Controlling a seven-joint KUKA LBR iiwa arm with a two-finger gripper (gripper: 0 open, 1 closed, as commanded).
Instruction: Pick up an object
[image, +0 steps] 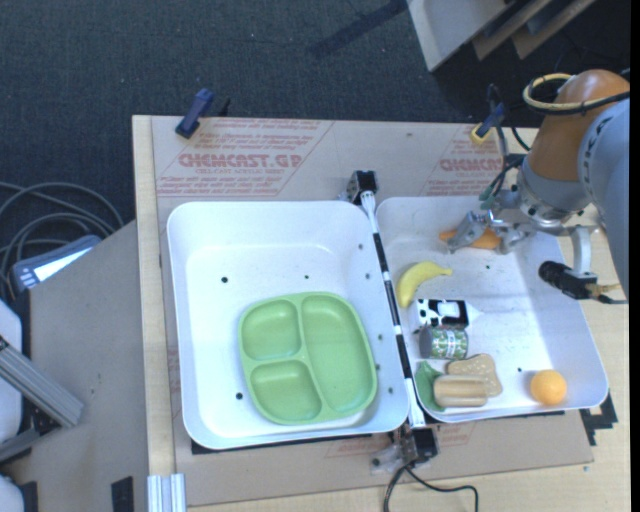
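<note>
Arm (590, 130) cut off at right edge; orange obj (484, 239) partly hidden.

Bench (250, 150): brown board, red print, two white bins side by side. Left bin (200, 260) holds green divided tray (305, 357), three compartments, toward near right corner. Blue clamps (194, 112) at far board edge. Cables (45, 225) coiled on dark floor, left.

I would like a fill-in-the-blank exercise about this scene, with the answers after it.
1. The green tray lies in the ____ bin.
2. The banana is ____ in colour.
3. The claw is over the ____ bin.
4. The tray has ____ compartments.

Answers: left, yellow, right, three
</note>
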